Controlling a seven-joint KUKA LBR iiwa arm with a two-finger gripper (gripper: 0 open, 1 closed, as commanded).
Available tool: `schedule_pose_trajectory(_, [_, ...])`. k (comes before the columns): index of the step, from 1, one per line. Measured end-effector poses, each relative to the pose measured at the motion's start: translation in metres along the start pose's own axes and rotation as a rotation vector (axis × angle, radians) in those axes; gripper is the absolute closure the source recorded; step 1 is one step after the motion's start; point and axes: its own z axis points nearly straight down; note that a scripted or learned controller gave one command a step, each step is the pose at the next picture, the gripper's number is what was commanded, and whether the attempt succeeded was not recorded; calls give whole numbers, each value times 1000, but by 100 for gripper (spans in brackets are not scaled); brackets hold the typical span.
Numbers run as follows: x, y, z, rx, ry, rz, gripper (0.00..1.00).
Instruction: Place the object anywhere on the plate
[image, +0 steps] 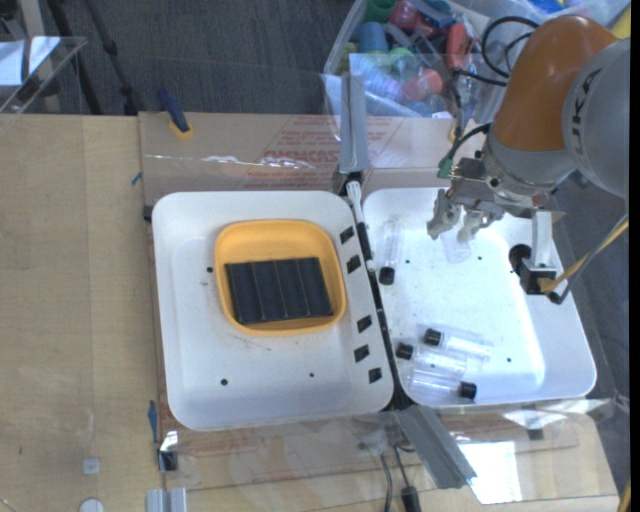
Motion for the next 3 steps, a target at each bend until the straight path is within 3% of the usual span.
schedule_pose_trajectory(1, [-1, 14, 37, 0, 3, -364, 100])
schedule_pose_trajectory(3, [41, 35, 19, -9, 0, -694, 100])
